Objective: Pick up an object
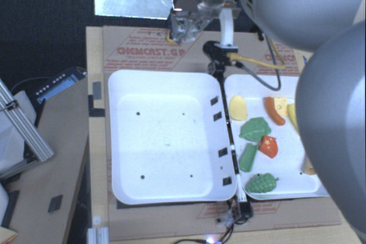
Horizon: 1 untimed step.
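My gripper hangs high above the bench's far edge, beyond the back rim of the left bin. The right bin holds several toy foods. A yellow piece lies near the divider, and a green leaf sits just in front of it. An orange-red sausage, a yellow cheese wedge and a yellow strip lie further right. A red pepper, a green cucumber and a bumpy green piece lie toward the front. The grey arm hides the bin's right part.
A tan piece peeks out beside the arm at the right bin's edge. Brown cardboard lies under both bins. A metal rail and a blue-trimmed device sit off the bench at left.
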Available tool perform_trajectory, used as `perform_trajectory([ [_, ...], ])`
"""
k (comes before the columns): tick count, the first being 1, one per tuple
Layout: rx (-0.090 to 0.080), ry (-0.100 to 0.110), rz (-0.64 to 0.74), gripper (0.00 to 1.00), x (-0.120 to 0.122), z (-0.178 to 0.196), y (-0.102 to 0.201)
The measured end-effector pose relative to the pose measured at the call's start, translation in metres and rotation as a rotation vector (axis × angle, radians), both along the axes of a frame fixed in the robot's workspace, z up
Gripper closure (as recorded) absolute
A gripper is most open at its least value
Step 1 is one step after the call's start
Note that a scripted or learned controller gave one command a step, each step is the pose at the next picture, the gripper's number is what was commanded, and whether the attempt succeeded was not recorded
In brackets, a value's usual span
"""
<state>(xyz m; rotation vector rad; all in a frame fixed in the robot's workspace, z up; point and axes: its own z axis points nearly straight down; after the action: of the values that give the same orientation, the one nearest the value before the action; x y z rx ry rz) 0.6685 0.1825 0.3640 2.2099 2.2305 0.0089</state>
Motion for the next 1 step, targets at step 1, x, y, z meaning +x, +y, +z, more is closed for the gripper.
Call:
perform_trajectory([
  [1,0.000,0.000,-0.001,1.00,-0.0002,0.0197,0.0553],
])
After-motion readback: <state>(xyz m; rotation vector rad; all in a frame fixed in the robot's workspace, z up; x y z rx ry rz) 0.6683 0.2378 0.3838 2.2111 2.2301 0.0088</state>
